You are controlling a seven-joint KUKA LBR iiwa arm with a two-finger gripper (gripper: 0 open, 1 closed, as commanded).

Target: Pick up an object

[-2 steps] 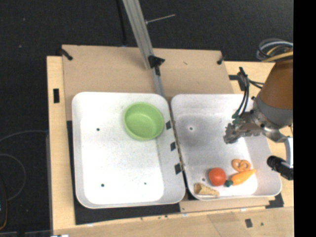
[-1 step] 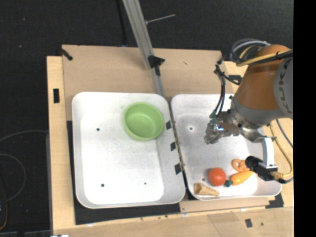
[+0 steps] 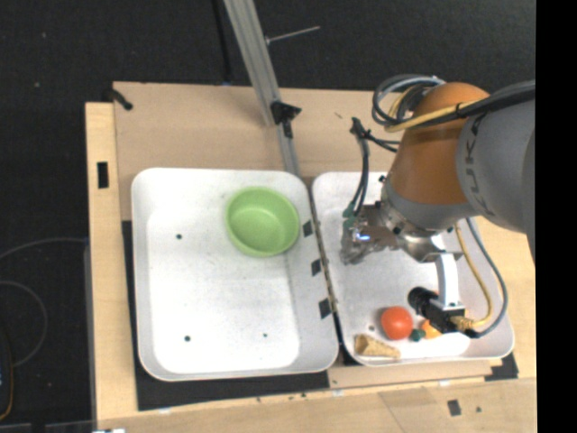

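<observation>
Low in the right bin [image 3: 347,192], gripper [image 3: 359,242], finger state unreadable. Tomato [image 3: 395,322] sits near it, below-right, apart; green bowl [image 3: 262,222] left, well apart.

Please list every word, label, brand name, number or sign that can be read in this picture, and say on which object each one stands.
"KU": dark letters on the grey arm segment at the right edge, cut off by the picture's border; the rest cannot be read.
The green bowl, the left bin, the right bin, the red-orange ball and the bench bear no legible text.
</observation>
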